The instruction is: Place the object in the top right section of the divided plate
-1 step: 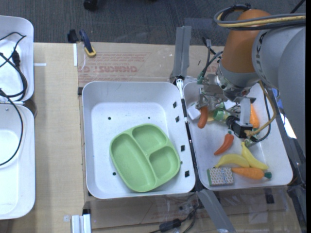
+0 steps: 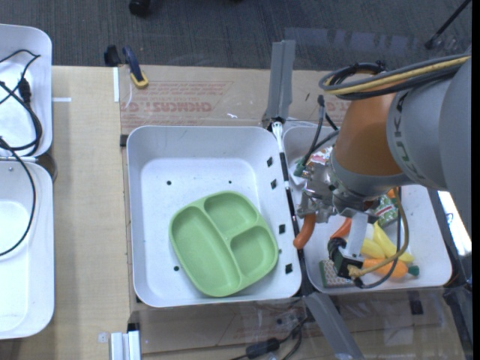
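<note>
Right now we see the big grey arm with an orange band (image 2: 375, 133) hanging over the right white bin (image 2: 439, 235). Its hand (image 2: 315, 212) is low by that bin's left wall. We cannot tell if the hand is open or closed, because the arm hides much of it.

A small orange-red stick-shaped toy (image 2: 304, 233) is just under the hand, right beside the wall between the two bins. We cannot tell if the hand is holding it. More toy food lies in the same bin. We see yellow pieces (image 2: 379, 242) and orange pieces (image 2: 391, 268) close together near the front.

The light green plastic plate with three sections (image 2: 202, 257) lies flat in the left white bin (image 2: 150, 163), turned a bit sideways. The orange-red toy is apart from the plate, with the bin walls between them. Both bins sit on the brown worktop (image 2: 82, 201).
</note>
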### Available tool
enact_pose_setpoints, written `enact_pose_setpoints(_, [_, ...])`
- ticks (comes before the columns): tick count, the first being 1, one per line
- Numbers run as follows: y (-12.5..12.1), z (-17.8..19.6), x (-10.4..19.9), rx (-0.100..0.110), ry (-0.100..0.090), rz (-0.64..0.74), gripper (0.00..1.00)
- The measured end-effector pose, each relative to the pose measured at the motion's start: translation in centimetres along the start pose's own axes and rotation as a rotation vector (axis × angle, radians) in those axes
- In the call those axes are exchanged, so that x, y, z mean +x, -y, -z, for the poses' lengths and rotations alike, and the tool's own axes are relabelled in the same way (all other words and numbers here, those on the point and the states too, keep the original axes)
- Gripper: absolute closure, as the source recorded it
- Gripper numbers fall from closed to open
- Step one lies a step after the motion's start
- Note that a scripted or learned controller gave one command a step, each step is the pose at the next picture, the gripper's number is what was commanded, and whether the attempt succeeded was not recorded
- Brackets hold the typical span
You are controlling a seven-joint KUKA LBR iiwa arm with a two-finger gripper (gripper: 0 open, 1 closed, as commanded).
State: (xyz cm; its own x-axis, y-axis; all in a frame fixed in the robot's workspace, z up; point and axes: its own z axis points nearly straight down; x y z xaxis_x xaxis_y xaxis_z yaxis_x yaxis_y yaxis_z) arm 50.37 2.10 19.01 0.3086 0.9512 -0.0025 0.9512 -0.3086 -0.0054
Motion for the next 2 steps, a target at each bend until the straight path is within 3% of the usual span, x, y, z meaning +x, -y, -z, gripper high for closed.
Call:
enact_pose_setpoints(1, [3.43, -0.03, 1.82, 0.001, 0.001, -0.484, 1.00])
enact_pose_setpoints(2, [3.42, -0.03, 1.82, 0.000, 0.001, -0.483, 0.00])
